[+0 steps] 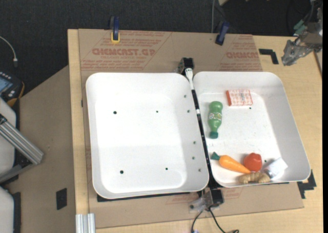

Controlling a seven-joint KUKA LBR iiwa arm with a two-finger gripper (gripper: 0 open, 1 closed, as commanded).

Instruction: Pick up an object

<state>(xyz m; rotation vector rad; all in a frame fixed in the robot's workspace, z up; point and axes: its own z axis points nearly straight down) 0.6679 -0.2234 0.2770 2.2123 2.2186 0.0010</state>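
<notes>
The right bin (287,119) holds several objects. A green bottle (214,118) lies near its left wall. At the back of this bin sits a small red and white box (239,97). An orange carrot (230,163), a red tomato-like piece (252,161), a tan ginger root (254,177) and a small white item (277,167) crowd the front right corner. My gripper (293,51) hangs at the far upper right, past the bin's back right corner and well clear of all the objects.
The left bin (97,124) stands beside the right one, with a black hinge strip (197,119) between them. Two clamps (115,28) (222,32) hold the cardboard base at the back. Cables and a metal rail lie off the bench.
</notes>
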